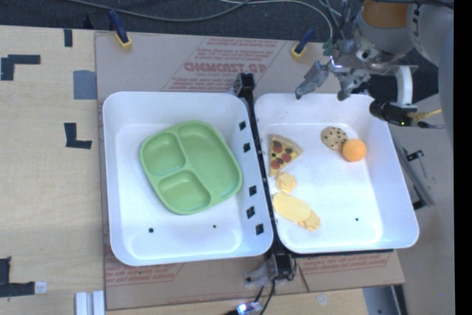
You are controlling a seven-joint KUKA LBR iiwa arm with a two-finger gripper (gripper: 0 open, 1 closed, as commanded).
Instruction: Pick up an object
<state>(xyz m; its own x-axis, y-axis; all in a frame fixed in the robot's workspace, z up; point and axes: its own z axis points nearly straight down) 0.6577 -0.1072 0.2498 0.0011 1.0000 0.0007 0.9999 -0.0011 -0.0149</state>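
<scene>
Pale yellow wavy chips (pixel 296 209), triangular pizza slice (pixel 283 152), round cookie (pixel 334 136), smooth orange ball (pixel 355 150), gripper (pixel 326 86) fingers spread, empty.

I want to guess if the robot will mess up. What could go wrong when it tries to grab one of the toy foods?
The orange ball is round, so it might roll away if a finger nudges it. It also touches the cookie, so the gripper, now open above the right bin's far edge, might bump both. The pizza slice and yellow pieces lie flat near the bin's left wall, so the fingers may slide over them.
</scene>
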